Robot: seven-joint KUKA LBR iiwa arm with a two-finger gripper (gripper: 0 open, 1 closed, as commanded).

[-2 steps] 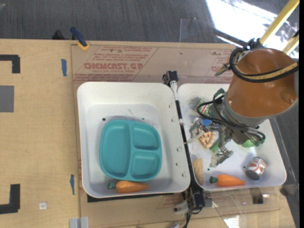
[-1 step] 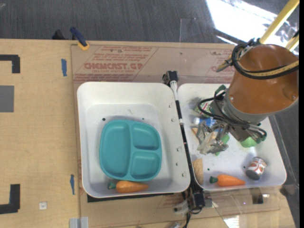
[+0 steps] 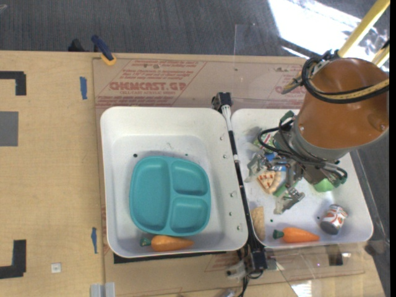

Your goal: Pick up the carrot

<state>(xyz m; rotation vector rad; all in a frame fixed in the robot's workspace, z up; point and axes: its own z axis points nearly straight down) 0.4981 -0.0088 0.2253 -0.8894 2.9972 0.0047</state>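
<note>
Two orange toy carrots with green tops show: one carrot (image 3: pixel 172 242) lies along the near wall of the left bin (image 3: pixel 117 166), just below a teal plate (image 3: pixel 169 195), and another carrot (image 3: pixel 299 234) lies at the near edge of the right bin (image 3: pixel 362 224), beside a can (image 3: pixel 333 219). The gripper (image 3: pixel 289 197) hangs over the right bin near a pizza slice (image 3: pixel 268 180); whether it is clenched or released I cannot tell.

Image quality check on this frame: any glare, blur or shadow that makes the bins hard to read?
Camera view: a bright glare patch lies on the dark floor above the bench; the two shallow white bins are evenly lit, with a soft shadow beside the teal divided plate; the orange carrot in the right bin is sharp; the two-finger gripper looks slightly blurred amid clutter under the grey and orange arm.
</note>
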